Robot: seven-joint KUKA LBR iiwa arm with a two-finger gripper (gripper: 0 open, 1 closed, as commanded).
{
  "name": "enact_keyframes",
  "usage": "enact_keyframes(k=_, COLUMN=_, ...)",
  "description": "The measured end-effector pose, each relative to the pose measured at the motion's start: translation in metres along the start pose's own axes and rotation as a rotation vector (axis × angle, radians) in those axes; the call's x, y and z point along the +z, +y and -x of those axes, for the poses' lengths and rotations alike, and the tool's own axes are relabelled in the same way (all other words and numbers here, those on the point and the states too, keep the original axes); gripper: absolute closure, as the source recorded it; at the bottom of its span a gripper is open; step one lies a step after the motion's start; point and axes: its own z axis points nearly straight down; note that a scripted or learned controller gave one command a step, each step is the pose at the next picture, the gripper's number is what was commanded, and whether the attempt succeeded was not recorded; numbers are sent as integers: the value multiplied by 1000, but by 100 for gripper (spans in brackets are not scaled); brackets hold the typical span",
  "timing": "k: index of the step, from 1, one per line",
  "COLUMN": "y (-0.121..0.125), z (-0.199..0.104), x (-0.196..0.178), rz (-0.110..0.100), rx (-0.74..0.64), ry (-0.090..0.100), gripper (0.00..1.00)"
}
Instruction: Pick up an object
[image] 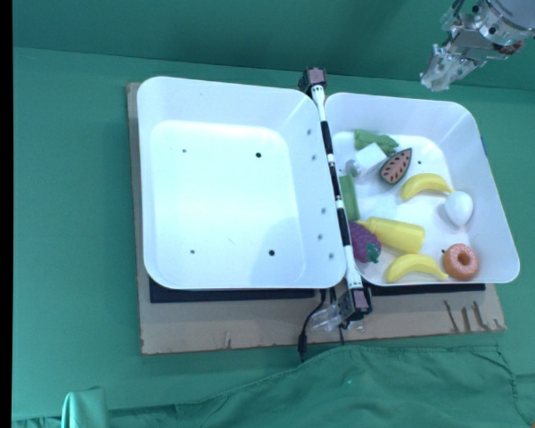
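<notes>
The arm is reaching in at the 1 o'clock corner of the view, with the tool (439, 76) hanging above the green desk (71, 194), just beyond the far rim of the right bin (490, 203). Whether the tool is apart or together cannot be told at this scale; nothing is showing between its tips.

The right bin is holding all the objects. A green leafy piece (374, 139) is lying at 12 o'clock within the bin, with a white block (369, 158) just beside it and a watermelon slice (396, 166) next to that. One banana (425, 185) is lying near centre, a white egg (459, 207) at 3 o'clock, a doughnut (461, 261) at 5 o'clock, a second banana (415, 267) at 6 o'clock. A yellow bottle (398, 234) is lying touching purple grapes (365, 241) at 8 o'clock. A green stick (349, 196) is lying along the left wall.

The left bin (232, 105) is sitting alongside on cardboard (250, 333).
</notes>
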Motion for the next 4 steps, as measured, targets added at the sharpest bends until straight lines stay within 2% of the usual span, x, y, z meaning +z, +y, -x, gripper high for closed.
enact_keyframes(k=1, y=0, z=0, x=0, rz=-2, rx=1, ry=0, gripper=0)
enact_keyframes(k=2, y=-51, z=0, x=22, rz=-14, rx=1, ry=6, gripper=0)
enact_keyframes(k=3, y=1, z=-2, x=-3, rz=-1, rx=-4, ry=4, gripper=0)
enact_keyframes(k=4, y=-47, z=0, x=12, rz=-13, rx=1, ry=6, gripper=0)
